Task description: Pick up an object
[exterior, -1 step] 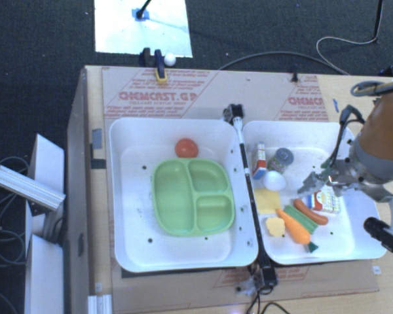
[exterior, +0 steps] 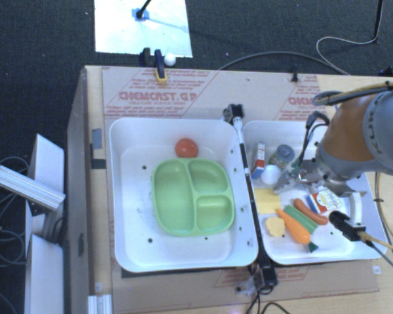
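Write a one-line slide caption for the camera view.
Arm's gripper low in the right bin among toy food; green tray and red ball sit in the left bin.

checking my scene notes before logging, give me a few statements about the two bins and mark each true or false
1. The green divided plate lies in the left bin. True.
2. A red ball sits inside one of the plate's compartments. False: it rests on the bin floor just beyond the plate's far edge.
3. The toy carrot lies in the right bin. True.
4. The arm reaches over the left bin. False: it is over the right bin, with the hand low among the things there.
5. A yellow flat piece lies in the right bin near the divider. True.
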`<act>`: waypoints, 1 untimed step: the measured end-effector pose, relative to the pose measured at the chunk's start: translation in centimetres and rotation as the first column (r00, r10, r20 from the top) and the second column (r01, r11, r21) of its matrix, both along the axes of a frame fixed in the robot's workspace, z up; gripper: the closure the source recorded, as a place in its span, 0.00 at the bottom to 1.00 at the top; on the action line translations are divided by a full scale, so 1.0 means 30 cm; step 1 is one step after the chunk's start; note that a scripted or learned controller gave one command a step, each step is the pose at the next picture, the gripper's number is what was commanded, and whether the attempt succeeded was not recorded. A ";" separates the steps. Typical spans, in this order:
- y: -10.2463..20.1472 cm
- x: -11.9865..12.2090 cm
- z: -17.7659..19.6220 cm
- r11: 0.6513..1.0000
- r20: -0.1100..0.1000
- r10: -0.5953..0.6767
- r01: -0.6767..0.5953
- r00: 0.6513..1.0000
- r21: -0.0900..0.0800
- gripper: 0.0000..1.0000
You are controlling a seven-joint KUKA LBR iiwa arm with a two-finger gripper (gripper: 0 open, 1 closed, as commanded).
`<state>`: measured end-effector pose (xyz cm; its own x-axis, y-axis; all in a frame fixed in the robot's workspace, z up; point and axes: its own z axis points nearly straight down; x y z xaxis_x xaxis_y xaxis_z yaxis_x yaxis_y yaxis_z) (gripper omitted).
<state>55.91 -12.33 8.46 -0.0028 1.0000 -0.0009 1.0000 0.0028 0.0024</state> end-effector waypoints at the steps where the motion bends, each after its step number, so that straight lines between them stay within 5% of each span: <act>1: -0.051 0.270 0.002 1.000 0.001 0.002 -0.002 1.000 0.000 0.00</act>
<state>64.00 -13.85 8.51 -0.0046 1.0000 -0.0009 1.0000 0.0046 0.0035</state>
